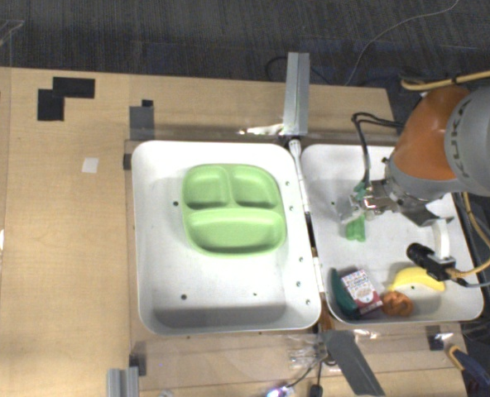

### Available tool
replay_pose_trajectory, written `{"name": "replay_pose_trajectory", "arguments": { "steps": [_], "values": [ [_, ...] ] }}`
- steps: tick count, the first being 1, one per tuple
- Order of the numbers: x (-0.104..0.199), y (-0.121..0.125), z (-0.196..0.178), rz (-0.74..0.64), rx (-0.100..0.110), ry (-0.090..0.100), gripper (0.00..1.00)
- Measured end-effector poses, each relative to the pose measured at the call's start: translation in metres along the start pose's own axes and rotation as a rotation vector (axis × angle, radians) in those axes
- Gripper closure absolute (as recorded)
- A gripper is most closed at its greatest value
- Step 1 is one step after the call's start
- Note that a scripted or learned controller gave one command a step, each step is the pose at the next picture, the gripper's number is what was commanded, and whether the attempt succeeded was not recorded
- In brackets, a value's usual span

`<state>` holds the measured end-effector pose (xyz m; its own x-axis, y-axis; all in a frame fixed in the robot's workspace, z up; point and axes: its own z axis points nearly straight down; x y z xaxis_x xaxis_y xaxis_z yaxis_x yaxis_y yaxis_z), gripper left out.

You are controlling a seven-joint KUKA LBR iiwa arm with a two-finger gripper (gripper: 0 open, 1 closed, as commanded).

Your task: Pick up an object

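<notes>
Reaching arm: enters right bin (pixel 468 308).
Pincer (pixel 362 201): above green block (pixel 356 229); finger opening cannot be told.
Left bin (pixel 158 304): green divided plate (pixel 232 208).
Right bin front: small box (pixel 360 286), yellow toy (pixel 416 280).

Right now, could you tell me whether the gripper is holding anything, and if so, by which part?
It cannot be told. The gripper sits low in the right bin, right above a small green object, but the view does not show that object between its fingers.
</notes>
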<state>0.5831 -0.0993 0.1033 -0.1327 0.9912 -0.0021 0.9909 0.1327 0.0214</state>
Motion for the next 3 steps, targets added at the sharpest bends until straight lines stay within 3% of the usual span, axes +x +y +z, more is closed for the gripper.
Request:
{"name": "replay_pose_trajectory", "arguments": {
  "steps": [1,2,3],
  "values": [
    [0.045,0.025,-0.115,0.095,0.015,0.000,1.00],
    [0.010,0.056,-0.225,0.154,0.015,-0.001,1.00],
    [0.044,-0.011,-0.130,-0.031,0.018,0.002,1.00]
  ]
}}
